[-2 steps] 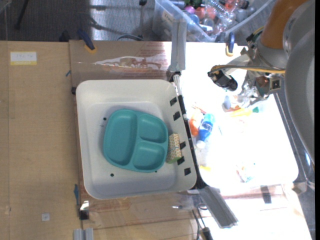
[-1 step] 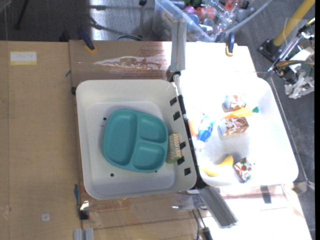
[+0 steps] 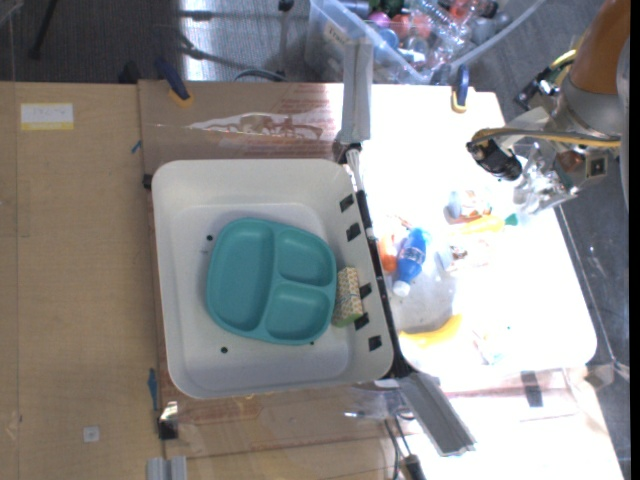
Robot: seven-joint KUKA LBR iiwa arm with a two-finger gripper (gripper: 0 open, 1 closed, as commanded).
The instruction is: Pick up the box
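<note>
The right bin [image 3: 560, 308] is washed out by bright light. A small pale box [image 3: 467, 206] with blue and orange print lies in its upper middle part. My gripper [image 3: 532, 190] hangs over the bin's upper right edge, a short way right of the box and apart from it. Nothing shows in its grasp.
A blue-capped bottle [image 3: 411, 254] lies by the bin divider, with a clear plastic piece [image 3: 428, 300] and a yellow item [image 3: 436, 332] below it. The left bin [image 3: 180, 268] holds a teal divided plate [image 3: 270, 280] and a sponge [image 3: 348, 294]. A clear tub of clutter [image 3: 430, 13] stands behind.
</note>
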